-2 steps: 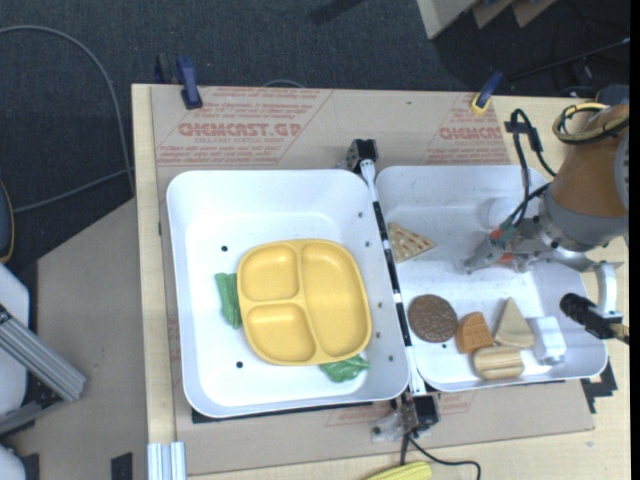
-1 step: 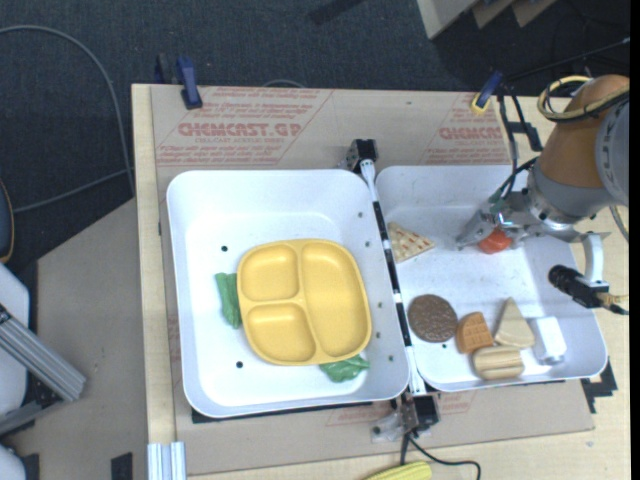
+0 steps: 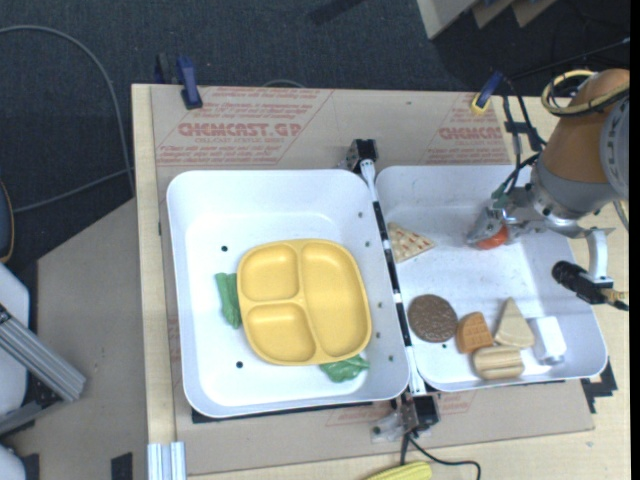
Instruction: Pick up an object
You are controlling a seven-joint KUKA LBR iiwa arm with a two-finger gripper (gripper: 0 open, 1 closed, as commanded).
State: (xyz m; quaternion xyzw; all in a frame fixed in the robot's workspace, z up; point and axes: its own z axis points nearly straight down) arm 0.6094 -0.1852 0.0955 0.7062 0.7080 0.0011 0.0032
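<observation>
My gripper [image 3: 493, 226] is low over the far part of the right bin [image 3: 450, 193], reaching in from the right. A small red-orange object [image 3: 489, 240] lies right at its tip, partly hidden by it. Nearer the front of the same bin sit a round brown cookie [image 3: 433, 318], an orange-brown chunk [image 3: 473, 332], a pale wedge [image 3: 514, 324], a tan bread-like piece [image 3: 497, 364] and a white piece [image 3: 549, 339]. A tan triangular cracker [image 3: 408, 240] lies by the bin's left wall.
The left bin [image 3: 200, 208] holds a yellow compartment tray [image 3: 302, 300] with green leafy pieces [image 3: 228, 298] sticking out from under its left and front edges. A divider rail [image 3: 385, 258] runs between the bins. The arm's dark bracket [image 3: 585, 283] overhangs the right bin's right side.
</observation>
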